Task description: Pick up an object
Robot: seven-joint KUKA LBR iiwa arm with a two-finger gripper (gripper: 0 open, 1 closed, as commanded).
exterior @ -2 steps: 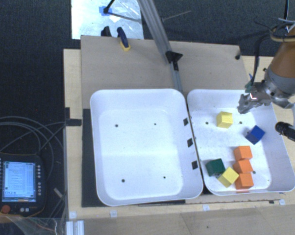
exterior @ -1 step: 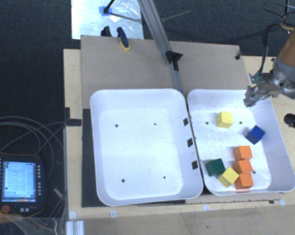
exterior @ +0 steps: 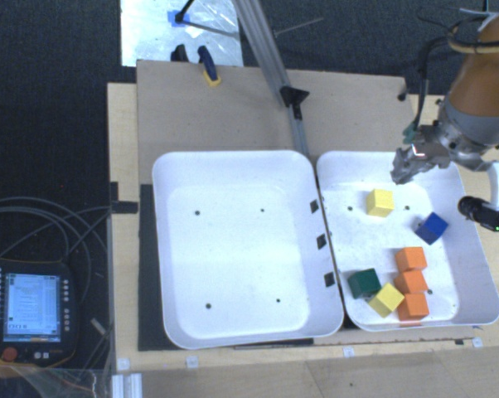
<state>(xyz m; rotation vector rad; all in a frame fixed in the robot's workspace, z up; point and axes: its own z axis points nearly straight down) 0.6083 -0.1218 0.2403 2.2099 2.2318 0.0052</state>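
The right bin (exterior: 473, 247) holds several blocks: a yellow cube (exterior: 380, 202) near its back, a blue cube (exterior: 432, 228) to the right, a green cube (exterior: 365, 283) and a second yellow cube (exterior: 386, 298) at the front, and a stack of orange blocks (exterior: 412, 282) beside them. My gripper (exterior: 404, 171) hangs over the back of the right bin, just up and to the right of the first yellow cube. No block shows between its fingers.
The left bin (exterior: 233, 247) lies beside the right one. A grey pole (exterior: 266, 48) slants in from the top to a black clamp at the bins' back edge. A teach pendant (exterior: 30, 309) with cables sits at the far left.
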